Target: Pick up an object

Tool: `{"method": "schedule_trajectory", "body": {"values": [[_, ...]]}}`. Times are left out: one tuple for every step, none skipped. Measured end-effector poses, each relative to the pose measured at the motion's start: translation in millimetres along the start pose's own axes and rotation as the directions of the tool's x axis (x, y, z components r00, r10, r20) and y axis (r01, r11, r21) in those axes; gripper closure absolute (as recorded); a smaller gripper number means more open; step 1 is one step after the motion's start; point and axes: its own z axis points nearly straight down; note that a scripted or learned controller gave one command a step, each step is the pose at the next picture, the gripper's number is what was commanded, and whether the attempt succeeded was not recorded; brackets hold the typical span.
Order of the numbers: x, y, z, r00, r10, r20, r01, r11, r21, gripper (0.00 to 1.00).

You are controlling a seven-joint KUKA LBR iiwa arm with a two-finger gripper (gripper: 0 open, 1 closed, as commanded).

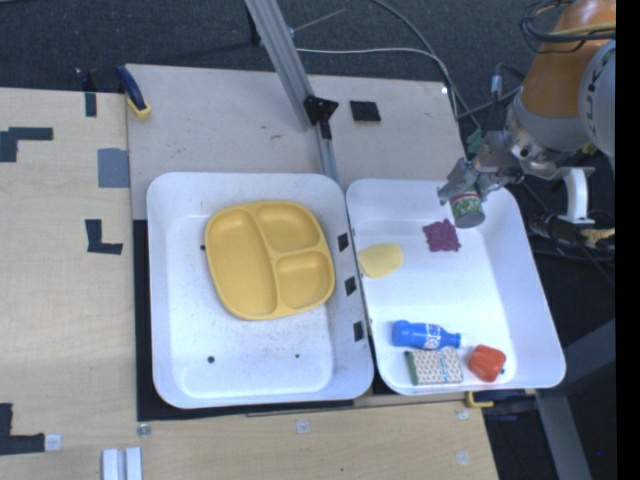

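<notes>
Bench (230,118): pale, bearing two shallow white bins side by side, with dark tape marks on the board to the left.
Left bin (170,298): white, speckled floor, holding one item.
Right bin (520,298): white, touching the left bin along the middle seam, holding the small items.
Arm (565,68): grey with orange band, reaching in from the right, over the right bin's upper right corner.
Yellow tray (270,260): three compartments, lying flat, tilted, in the upper half of the left bin.
Gripper (466,200): above the right bin's far edge, closed around a small green-and-grey cylindrical object (467,211), seen between the fingers and lifted off the floor.
Blue bottle (425,335): on its side, low in the right bin.
Patterned packet (435,367): just below the bottle, touching or nearly so.
Pale yellow lump (381,259): near the right bin's left wall.
Purple piece (441,236): just below the gripper.
Red piece (487,362): beside the packet, right of it.
</notes>
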Motion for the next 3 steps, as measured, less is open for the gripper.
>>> {"method": "schedule_trajectory", "body": {"values": [[55,-6,2,1.000,-0.001,-0.001,0.001,1.000,0.000,1.00],[112,9,6,1.000,-0.002,0.000,0.002,1.000,-0.001,1.00],[177,13,8,1.000,-0.003,-0.001,0.003,1.000,-0.001,1.00]]}}
